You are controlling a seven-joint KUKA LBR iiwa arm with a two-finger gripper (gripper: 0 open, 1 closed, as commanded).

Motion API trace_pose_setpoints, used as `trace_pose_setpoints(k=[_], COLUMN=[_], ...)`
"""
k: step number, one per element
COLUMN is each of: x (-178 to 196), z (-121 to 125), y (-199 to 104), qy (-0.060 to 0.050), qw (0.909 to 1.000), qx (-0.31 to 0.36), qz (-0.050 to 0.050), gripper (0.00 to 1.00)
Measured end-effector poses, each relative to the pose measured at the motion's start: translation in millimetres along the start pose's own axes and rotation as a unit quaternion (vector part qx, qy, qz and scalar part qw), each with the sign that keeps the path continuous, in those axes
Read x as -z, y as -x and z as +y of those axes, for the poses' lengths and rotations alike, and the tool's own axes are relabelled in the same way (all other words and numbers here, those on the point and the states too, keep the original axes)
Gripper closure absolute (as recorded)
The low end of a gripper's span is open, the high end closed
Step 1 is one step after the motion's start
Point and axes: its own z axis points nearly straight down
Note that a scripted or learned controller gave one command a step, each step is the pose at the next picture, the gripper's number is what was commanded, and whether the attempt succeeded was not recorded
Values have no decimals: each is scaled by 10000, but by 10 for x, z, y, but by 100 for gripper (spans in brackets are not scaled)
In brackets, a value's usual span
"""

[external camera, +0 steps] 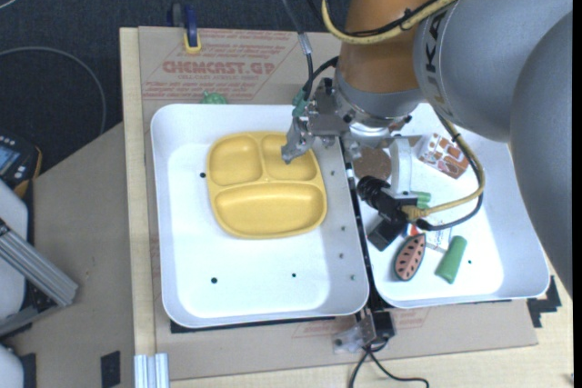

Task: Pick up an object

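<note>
**Entry: pick attempt, left bin.**

- **Candidate thing:** the yellow divided plate lies flat in the left bin, towards the back and against the wall shared with the right bin.
- **Gripper:** it is low over the plate's rear right compartment, at or just beside the rim there. Contact cannot be confirmed. Whether the jaws are apart or closed cannot be told from this angle, and nothing is seen held between them.
- **Arm:** it reaches in from the right across the right bin. The orange band sits above the dividing wall, with the wrist pointing down and slightly left.
- **Other stock, right bin:** a green block lies just beside a red-brown oval piece near the front. An orange-and-white packet lies towards the back.
- **Handling note (a judgement):** the plate is wide and shallow, so only an edge pinch seems workable. One jaw should go inside the compartment and one outside the rim. The gripper should be fully down before closing and lift slowly, because the plate is likely to tilt and slip. The bin wall close by leaves little room for the outer jaw.
</note>
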Motion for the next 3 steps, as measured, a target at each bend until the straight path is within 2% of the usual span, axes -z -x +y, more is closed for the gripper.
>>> trace_pose_setpoints(k=[1, 2, 3], x=[122, 366, 1989], z=[14, 240, -223], y=[43, -412, -1050], qy=[25, 50, 117], qw=[10000, 10000, 9999], qx=[-33, -13, 12], qz=[-9, -1, 39], gripper=[100, 100, 100])
